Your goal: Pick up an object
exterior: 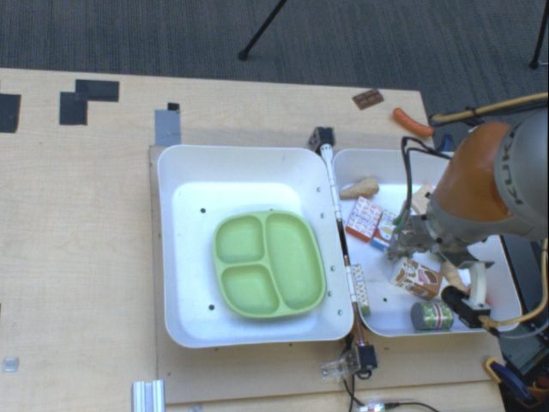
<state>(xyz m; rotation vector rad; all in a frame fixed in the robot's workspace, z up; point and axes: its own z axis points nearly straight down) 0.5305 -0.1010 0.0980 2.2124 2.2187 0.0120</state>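
The arm covers much of the right bin, its bulk cut off at the picture's right edge, and the prints on the small packets are unreadable.

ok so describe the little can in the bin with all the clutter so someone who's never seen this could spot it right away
Start at the right-hand white bin, the one under the grey and orange arm. Go to its near edge, below the claw and just below the brown and white packet. The can lies on its side there, and it is the one green, round-bodied thing among flat packets and cartons.
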